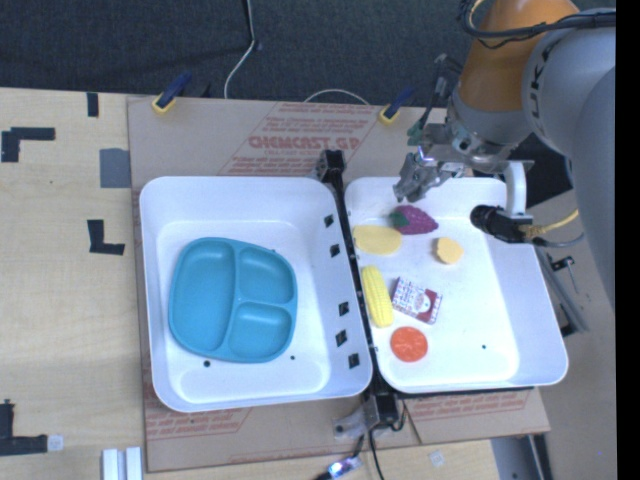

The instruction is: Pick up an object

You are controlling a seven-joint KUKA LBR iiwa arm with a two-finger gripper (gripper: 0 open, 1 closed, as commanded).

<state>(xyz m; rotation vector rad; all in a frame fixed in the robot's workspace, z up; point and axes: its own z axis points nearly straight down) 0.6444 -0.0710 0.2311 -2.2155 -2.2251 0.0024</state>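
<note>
My gripper (413, 188) hangs over the far left part of the right bin (520, 358), just above and behind a purple eggplant-like toy (417, 220). Nothing shows between its fingers. In front of the eggplant lies a pale yellow lemon-shaped piece (377, 239). A small yellow-orange piece (449, 252) rests to the right of it. A corn cob (376, 295) lies along the bin's left wall. Beside the cob sits a small red and white packet (415, 300), and an orange-red round slice (408, 344) lies nearer the front.
The left bin (200, 193) holds a blue divided plate (232, 299). A black divider (342, 258) runs between the bins. The arm's grey and orange body (520, 48) looms over the right bin's far right corner. Cables (240, 38) trail behind.
</note>
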